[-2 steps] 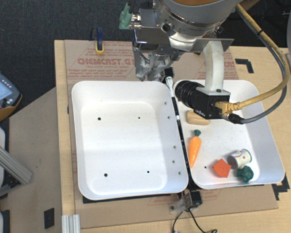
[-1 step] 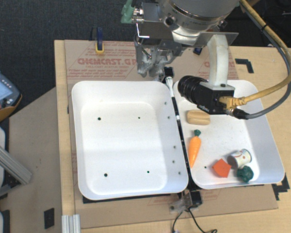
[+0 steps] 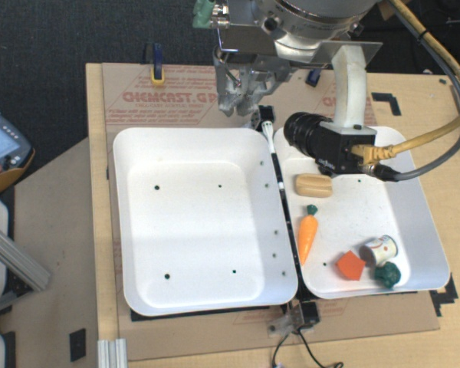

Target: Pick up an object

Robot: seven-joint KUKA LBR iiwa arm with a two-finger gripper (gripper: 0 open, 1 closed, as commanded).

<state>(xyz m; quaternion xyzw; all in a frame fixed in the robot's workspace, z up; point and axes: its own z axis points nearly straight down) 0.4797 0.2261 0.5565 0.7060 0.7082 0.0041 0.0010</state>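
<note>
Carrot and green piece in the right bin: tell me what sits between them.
In the camera view, the orange-red block lies between the carrot and the green piece.

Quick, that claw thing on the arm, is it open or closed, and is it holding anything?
Gripper: hangs above the far edge of the left bin; nothing shows between its fingers; open or closed cannot be told from this view.

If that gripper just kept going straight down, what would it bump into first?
Probably the back rim of the left white plastic bin, or the brown cardboard sheet just behind it. The metal gripper hangs near that edge, and depth is hard to judge from this slanted view.
</note>
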